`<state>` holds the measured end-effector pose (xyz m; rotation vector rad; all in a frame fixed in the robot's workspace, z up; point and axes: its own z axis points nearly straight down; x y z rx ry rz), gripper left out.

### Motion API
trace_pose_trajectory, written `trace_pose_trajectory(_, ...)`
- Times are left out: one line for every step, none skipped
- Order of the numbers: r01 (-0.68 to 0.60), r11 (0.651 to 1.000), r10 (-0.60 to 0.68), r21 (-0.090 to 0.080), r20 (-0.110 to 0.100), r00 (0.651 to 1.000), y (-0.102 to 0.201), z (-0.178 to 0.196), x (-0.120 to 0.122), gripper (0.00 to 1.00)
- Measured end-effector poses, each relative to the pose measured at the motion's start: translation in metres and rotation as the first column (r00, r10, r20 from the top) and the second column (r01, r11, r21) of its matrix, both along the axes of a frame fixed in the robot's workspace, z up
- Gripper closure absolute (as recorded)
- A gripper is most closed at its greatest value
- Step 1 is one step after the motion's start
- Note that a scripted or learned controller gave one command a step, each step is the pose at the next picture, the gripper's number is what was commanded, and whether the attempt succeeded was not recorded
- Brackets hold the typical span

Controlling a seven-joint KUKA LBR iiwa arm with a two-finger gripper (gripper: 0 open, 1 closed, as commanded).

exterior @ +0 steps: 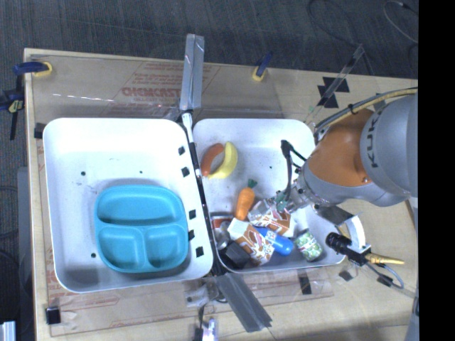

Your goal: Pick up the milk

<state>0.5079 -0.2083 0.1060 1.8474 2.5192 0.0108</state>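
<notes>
The milk looks like the small carton with brown, orange and white print (257,242), lying on its side in the front of the right bin (245,130). It sits in a pile with a crinkled packet (272,217) and a blue bottle (281,246). My gripper (287,199) reaches down from the grey arm with the orange band (340,158). Its tip is at the back right edge of the pile, just above the crinkled packet and a little behind and to the right of the carton.
A banana with a red fruit (220,160), a carrot (244,202), a green can (308,246) and a dark object (234,255) share the right bin. The left bin (78,155) holds a blue divided tray (141,227). A black cable (287,163) hangs beside the wrist.
</notes>
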Motion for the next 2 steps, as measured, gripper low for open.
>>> trace_pose_trajectory(-0.074,0.997,0.074,0.004,-0.016,0.997,0.046,0.076,0.007,1.00)
trace_pose_trajectory(-0.009,1.000,0.009,0.003,-0.018,1.000,0.022,0.053,-0.017,1.00)
